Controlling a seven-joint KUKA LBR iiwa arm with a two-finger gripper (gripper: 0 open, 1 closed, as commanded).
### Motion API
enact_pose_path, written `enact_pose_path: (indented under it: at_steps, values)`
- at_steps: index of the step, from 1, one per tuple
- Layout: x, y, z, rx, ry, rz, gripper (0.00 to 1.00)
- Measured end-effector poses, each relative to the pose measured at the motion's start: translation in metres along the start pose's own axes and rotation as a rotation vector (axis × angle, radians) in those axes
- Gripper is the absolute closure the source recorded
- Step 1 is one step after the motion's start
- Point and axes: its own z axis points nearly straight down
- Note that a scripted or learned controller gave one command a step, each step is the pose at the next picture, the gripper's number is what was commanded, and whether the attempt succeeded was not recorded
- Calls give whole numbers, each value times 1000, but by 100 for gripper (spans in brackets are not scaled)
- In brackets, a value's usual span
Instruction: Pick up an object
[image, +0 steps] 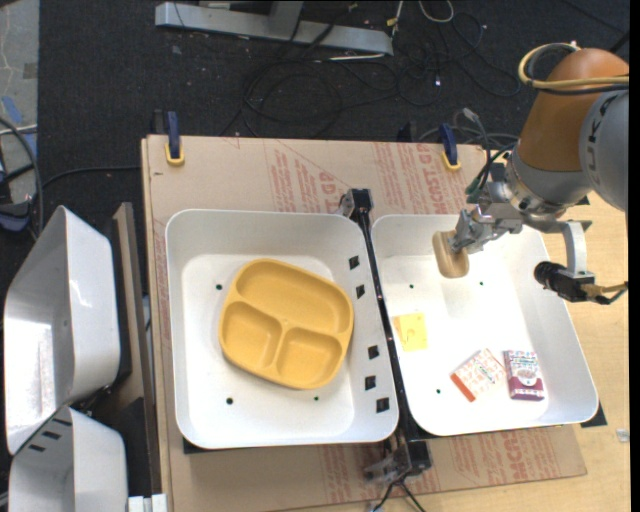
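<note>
You've got a cardboard-covered worktop (300, 165) with two blue-and-yellow clamps (174, 140) at its far edge, loose cables (300, 80) on dark floor, white tubs (55, 310) off left.

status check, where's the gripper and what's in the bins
Gripper over right bin, far side, at a tan block. Yellow note, two small cards lie nearer. Yellow tray in left bin. Nothing blocking.

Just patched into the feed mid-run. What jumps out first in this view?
A large yellow divided plate fills much of the left bin. In the right bin, the gripper sits near the back with a tan object at its tip. A yellow note and two small printed packets lie toward the front.
</note>
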Motion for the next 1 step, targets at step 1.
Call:
enact_pose_path:
  at_steps: [1]
  values:
    - [1, 3, -39, 1, 0, 0, 100]
